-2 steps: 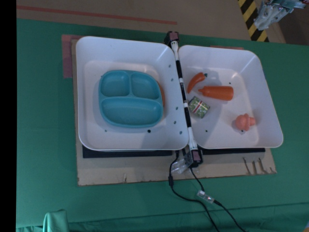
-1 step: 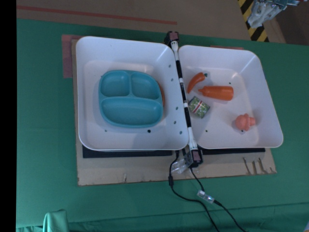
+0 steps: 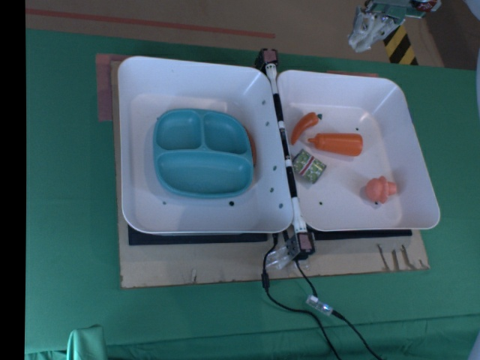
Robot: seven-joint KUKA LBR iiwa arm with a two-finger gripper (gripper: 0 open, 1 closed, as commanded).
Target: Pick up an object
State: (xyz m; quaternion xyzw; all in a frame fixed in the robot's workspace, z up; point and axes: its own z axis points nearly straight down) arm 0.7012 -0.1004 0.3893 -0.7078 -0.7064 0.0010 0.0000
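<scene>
Two bins sit side by side on the bench, their inner rims meeting along a rail [image 3: 283, 137] that runs from back to front. The left bin [image 3: 135, 88] holds a divided plate [image 3: 202, 154], lying near its middle. The right bin [image 3: 397, 111] holds four things: a pepper [image 3: 304, 126] near the rail toward the back, a bottle [image 3: 337, 143] on its side just right of the pepper, a small packet [image 3: 308, 165] in front of both beside the rail, and a small toy [image 3: 381, 190] well to the right, toward the front. The gripper [image 3: 365, 32] hangs behind the right bin, beyond its back rim. A cable [image 3: 300, 298] trails forward from the rail's front end
</scene>
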